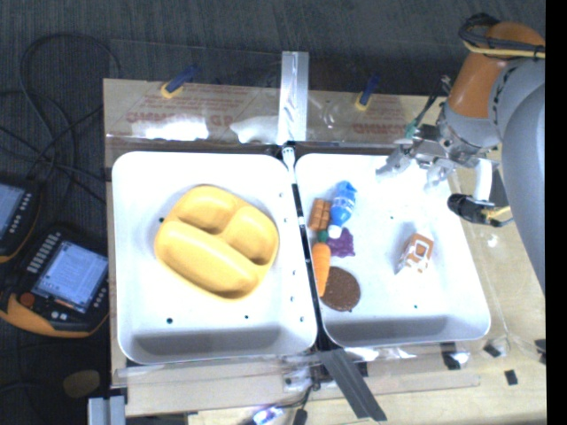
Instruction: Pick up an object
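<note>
My gripper hangs over the far right corner of the right bin; its two fingers stand apart and open, with nothing between them. Below it in that bin lie a small orange-and-white box, a blue bottle, an orange carrot, a purple piece, a small brown-orange block and a brown disc. The box is the closest of them, a little toward the front of the gripper. The left bin holds a large yellow bread-shaped object.
A raised divider separates the two bins. Clear plastic sheeting and clamps lie along the back of the bench. A handheld control pendant with cables sits on the floor at far left. The arm occupies the upper right.
</note>
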### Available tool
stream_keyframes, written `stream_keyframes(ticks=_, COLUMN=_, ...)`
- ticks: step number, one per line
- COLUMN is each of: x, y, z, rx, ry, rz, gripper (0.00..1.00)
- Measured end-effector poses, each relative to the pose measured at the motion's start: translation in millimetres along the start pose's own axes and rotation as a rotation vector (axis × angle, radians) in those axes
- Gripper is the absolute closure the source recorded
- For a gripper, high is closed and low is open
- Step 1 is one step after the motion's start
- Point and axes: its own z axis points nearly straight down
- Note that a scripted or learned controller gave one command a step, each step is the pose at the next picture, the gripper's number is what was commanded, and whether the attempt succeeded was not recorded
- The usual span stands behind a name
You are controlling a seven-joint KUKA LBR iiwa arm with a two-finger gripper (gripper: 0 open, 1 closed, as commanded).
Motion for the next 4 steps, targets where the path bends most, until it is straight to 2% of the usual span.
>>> stream_keyframes(ticks=1, x=83.0, y=-12.5, z=56.8, rx=-0.012, ry=-0.003, rz=-0.170, gripper=0.00)
stream_keyframes(ticks=2, x=117.3, y=-47.3, z=-37.4, rx=-0.003, ry=-0.001, rz=-0.469, gripper=0.00)
stream_keyframes(ticks=3, x=140.0, y=-34.9, z=-37.4, rx=-0.003, ry=-0.002, rz=-0.622, gripper=0.00)
stream_keyframes(ticks=4, x=86.8, y=-16.2, z=10.8, rx=-0.003, ry=-0.002, rz=-0.773, gripper=0.00)
